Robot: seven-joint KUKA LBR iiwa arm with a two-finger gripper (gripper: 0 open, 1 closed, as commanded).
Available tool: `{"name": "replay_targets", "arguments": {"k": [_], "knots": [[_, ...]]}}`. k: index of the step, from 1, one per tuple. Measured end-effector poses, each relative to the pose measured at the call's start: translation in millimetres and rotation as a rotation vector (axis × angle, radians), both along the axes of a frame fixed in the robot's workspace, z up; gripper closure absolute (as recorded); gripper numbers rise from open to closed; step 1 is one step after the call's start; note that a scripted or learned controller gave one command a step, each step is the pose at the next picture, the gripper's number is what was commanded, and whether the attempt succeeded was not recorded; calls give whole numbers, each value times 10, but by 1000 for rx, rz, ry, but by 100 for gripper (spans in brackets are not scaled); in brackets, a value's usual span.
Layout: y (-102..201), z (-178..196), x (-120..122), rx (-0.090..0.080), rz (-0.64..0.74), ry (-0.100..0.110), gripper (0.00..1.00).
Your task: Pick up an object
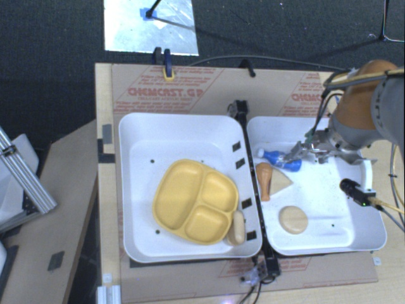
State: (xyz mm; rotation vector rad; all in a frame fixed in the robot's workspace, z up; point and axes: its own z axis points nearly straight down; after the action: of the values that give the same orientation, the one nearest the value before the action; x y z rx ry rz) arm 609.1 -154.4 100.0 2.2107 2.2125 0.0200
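So the gripper [296, 155] hung low over the right bin [335, 233], right by the blue thing [278, 158] at that bin's far left side, and nothing was picked up yet, its grip unclear.

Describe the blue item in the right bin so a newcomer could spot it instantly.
Look in the right-hand shallow white bin, near its upper left corner beside the divider. The small blue-and-white plastic object lies there by the hand; it is the only blue item, unlike its tan neighbours.
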Motion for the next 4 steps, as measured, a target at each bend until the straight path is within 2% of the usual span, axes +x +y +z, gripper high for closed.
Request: {"name": "replay_targets", "arguments": {"k": [1,2,4], "knots": [[7,187,56,-2,4,-18,100],[-74,803,115,-2,4,10,100],[-18,1811,66,-1,5,12,100]]}}
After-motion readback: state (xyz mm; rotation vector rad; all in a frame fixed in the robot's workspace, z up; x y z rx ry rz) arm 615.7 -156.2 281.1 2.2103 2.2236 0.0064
